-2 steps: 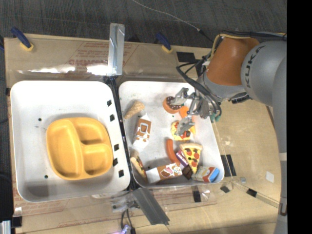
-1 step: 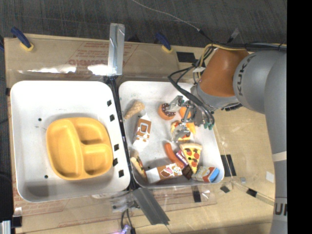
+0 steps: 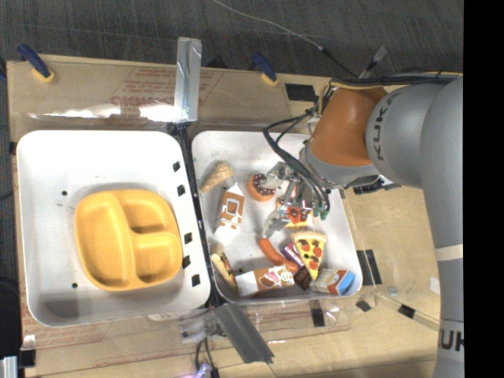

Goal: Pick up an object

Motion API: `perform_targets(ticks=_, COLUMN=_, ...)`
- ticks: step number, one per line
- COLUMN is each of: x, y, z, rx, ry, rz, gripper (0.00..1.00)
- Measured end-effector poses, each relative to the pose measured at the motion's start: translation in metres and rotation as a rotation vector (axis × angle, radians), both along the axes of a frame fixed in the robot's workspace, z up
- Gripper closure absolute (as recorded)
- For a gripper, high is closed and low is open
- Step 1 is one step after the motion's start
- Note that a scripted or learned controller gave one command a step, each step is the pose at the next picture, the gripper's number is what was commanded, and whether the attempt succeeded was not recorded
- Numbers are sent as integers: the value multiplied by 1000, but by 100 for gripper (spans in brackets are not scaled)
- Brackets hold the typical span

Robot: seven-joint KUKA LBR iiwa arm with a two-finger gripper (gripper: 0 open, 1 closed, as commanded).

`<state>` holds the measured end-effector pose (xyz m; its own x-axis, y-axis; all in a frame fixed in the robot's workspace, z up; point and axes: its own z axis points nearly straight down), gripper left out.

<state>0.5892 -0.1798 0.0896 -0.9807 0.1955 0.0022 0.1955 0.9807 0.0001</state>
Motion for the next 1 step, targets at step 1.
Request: perform_targets(ticks=1, x=-31, y=66, z=3, rx=0, ry=-2, rz=-50, gripper=0)
